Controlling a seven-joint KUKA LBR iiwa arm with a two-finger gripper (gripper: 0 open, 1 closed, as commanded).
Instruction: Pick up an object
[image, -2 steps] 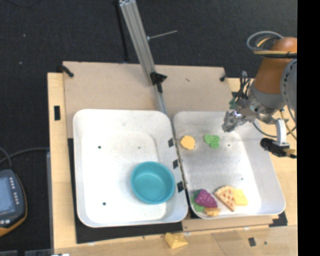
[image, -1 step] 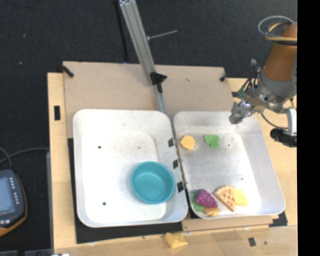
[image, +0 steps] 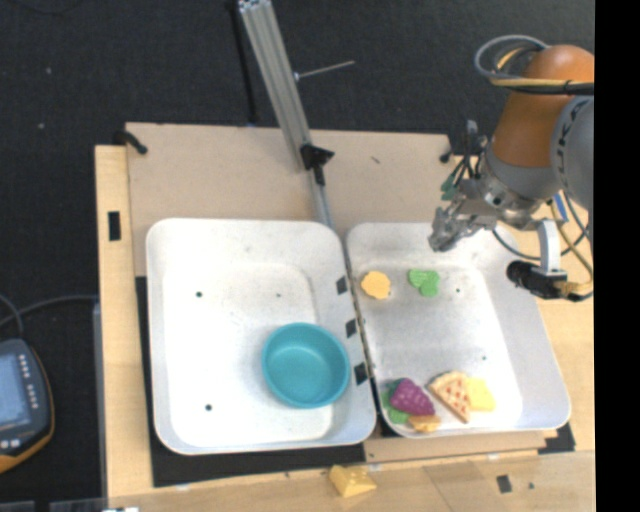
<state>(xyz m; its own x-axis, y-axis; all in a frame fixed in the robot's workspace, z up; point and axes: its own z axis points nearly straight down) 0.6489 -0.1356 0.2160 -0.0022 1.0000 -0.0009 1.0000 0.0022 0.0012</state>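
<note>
My gripper (image: 441, 238) hangs over the far edge of the right bin (image: 520, 330), pointing down and left, with nothing seen between its fingers. A small green toy (image: 425, 282) lies just below and left of it on the bin floor. Beside that, further left, sits a round yellow-orange piece (image: 376, 286). In the bin's near corner are a purple grape bunch (image: 410, 398), a pizza slice (image: 453, 395) and a yellow piece (image: 480, 395). A teal bowl (image: 305, 364) stands in the left bin (image: 200, 300).
A metal pole (image: 285, 100) slants up from the back between the bins. A yellow wedge (image: 352, 481) lies on the bench in front of the bins. A handheld pendant (image: 20, 395) rests at the far left.
</note>
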